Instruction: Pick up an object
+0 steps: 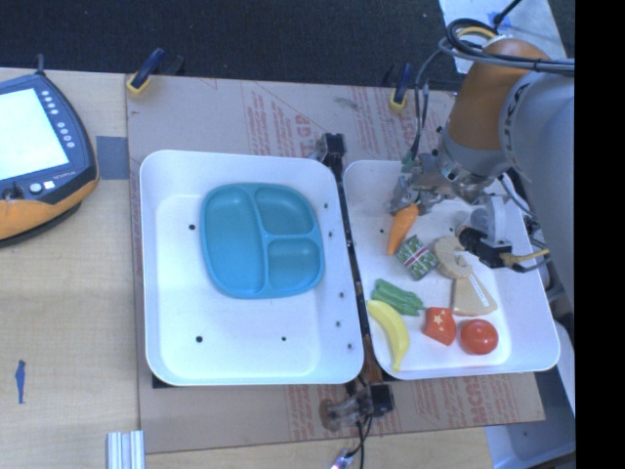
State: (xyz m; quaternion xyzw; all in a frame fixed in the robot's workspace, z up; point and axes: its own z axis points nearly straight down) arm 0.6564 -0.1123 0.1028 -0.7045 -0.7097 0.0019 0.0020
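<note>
The hand [410, 195] is seen low over the far left corner of the right bin [532, 355], directly above the upper end of the toy carrot [401, 227]; whether it is released or clenched cannot be told, since its tip is dark and blurred against the bin wall. The carrot appears to be touched or nearly touched by the hand, but it is not shown clearly held, so no grasp can be claimed. Just beside the carrot a small green and red patterned block [417, 257] is found, and near it a beige wedge-shaped piece [467, 286]. Further toward the near edge of that bin, a green bean pod [397, 296], a banana [390, 331], a red piece [439, 325] and a tomato [479, 336] are spread apart. In the left bin [176, 350] a blue divided plate [262, 239] is lying alone. Both bins are carried by the table [68, 340]. From here, a failed pick is judged likely if the carrot, which lies slanted and tapers, is pinched off-centre and slips out. The corner wall may also be struck, or the patterned block nudged, because little room is left around the carrot.
</note>
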